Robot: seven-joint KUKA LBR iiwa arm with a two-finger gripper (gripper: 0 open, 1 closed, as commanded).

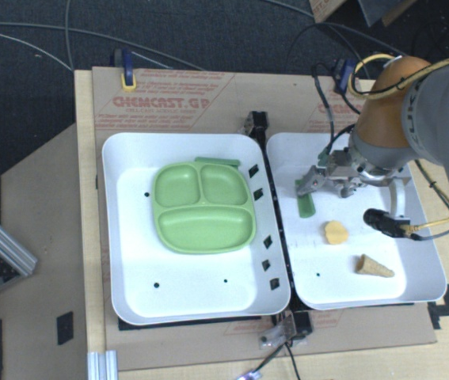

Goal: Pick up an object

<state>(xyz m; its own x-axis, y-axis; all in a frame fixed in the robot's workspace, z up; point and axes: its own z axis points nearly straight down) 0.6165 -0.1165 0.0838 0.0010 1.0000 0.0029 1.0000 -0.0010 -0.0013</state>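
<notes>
The claw hangs low in the right bin over the upper end of the green stick, its grip impossible to judge here, so the pick looks mid-attempt, needing a firm close and lift.

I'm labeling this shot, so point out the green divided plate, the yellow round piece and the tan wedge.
green divided plate (pixel 203 229): camera view, large lower compartment.
yellow round piece (pixel 335 233): camera view, its top face.
tan wedge (pixel 374 267): camera view, its middle.
</notes>
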